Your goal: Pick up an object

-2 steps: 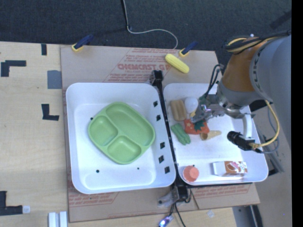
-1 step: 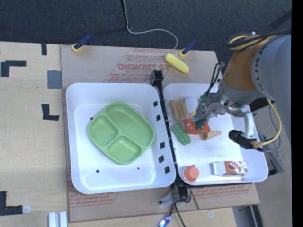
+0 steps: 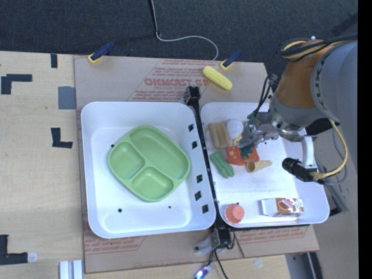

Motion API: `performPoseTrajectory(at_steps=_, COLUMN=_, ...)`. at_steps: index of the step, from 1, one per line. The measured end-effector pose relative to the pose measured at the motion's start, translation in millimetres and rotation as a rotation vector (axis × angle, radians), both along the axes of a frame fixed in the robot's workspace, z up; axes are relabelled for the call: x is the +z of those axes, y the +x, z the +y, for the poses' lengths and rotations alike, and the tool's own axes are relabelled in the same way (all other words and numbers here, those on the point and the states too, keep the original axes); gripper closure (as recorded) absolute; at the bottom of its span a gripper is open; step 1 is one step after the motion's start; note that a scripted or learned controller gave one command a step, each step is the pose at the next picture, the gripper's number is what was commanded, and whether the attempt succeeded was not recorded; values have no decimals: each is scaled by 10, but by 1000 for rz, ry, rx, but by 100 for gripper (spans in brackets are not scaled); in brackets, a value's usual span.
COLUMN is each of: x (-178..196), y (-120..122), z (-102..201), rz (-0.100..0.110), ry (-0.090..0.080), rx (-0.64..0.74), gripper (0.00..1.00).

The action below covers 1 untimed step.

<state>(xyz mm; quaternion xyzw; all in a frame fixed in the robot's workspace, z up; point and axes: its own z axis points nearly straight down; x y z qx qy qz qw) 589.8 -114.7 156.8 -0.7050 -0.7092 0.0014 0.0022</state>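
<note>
Hovering low over the right bin [image 3: 314, 211], our gripper [image 3: 251, 139] hangs above a tight cluster of toy food; we cannot tell from this slant whether it is spread or closed, and nothing visibly sits in its grip. Directly beneath lies a red piece [image 3: 236, 154], with a green vegetable [image 3: 222, 164] just beside it, a tan bread slice [image 3: 219, 135] and a white ball [image 3: 234, 127] to the far side, and a small cone [image 3: 257, 166] nearby. We judge this the reach-and-descend step: a target is chosen, not yet lifted. Next we need a clean closure on one piece, then a straight lift. Further out rest an orange cup [image 3: 235, 213] and a small carton [image 3: 282, 206]; the left bin [image 3: 96, 156] holds a green tray [image 3: 149, 163]; a yellow corn [image 3: 217, 78] lies on the counter [image 3: 35, 156].
</note>
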Motion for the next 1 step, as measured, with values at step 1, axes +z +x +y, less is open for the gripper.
performPoseTrajectory(at_steps=1, x=92, y=0, z=7, rz=1, ry=1, rx=1, gripper=100)
